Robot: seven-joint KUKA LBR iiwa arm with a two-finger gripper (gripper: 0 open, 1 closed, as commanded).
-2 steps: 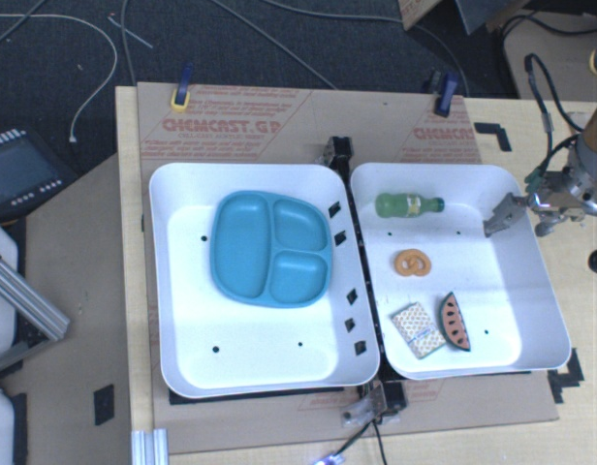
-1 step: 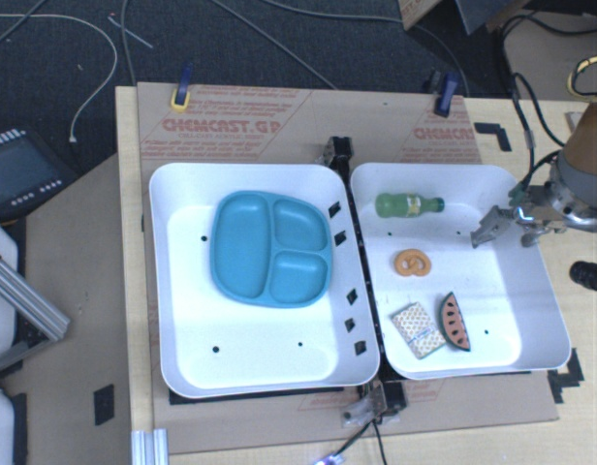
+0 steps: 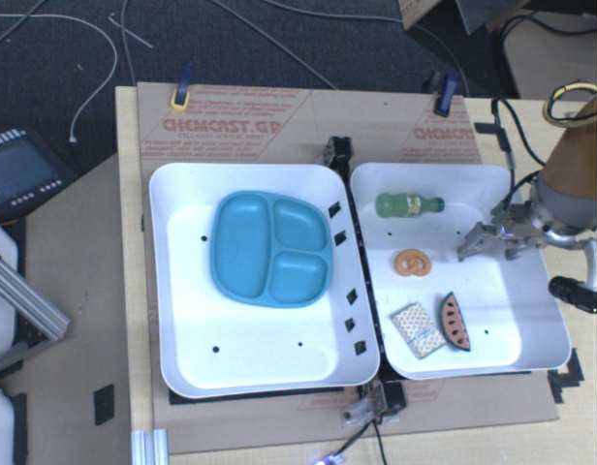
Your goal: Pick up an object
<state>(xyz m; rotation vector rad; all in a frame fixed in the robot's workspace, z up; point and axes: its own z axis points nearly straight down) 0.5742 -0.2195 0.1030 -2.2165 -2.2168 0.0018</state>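
Several small objects lie in the right bin (image 3: 531,356). A green bottle (image 3: 408,204) rests on its side near the back. An orange pretzel-like ring (image 3: 412,263) sits in the middle. Toward the front lie a patterned packet (image 3: 418,328) and, beside it, a watermelon slice (image 3: 455,322). My gripper (image 3: 481,237) hangs over the right half of this bin, to the right of the ring and below the bottle. It is open, with nothing between its fingers.
The left bin (image 3: 182,347) bears a blue divided plate (image 3: 271,248). A black-marked divider (image 3: 349,260) runs between the bins. The grey arm (image 3: 570,192) comes in from the right edge, with cables behind it.
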